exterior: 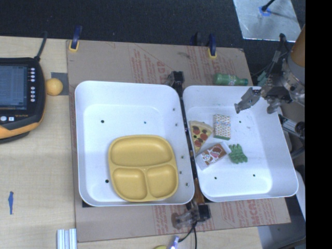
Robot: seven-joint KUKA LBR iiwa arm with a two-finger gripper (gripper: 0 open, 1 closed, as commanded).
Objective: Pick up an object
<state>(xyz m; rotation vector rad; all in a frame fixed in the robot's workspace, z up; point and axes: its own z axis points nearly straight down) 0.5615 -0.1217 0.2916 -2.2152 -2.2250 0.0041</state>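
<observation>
The right bin [270, 183] holds a pizza-slice toy [200, 132], a small patterned packet [222, 126], a red and white packet [212, 155] and a green lumpy toy [238, 154]. All four lie in the bin's left half. My gripper [258, 106] hovers over the bin's upper right part, up and to the right of the patterned packet. Its two fingers [244, 105] are spread open with nothing between them.
The left bin [93, 113] carries a yellow divided plate [143, 166]. A green bottle [229, 79] lies behind the right bin. A teach pendant [15, 97] and a yellow ball [54, 86] sit on the bench at far left. Blue clamps [75, 37] hold the cardboard's back edge.
</observation>
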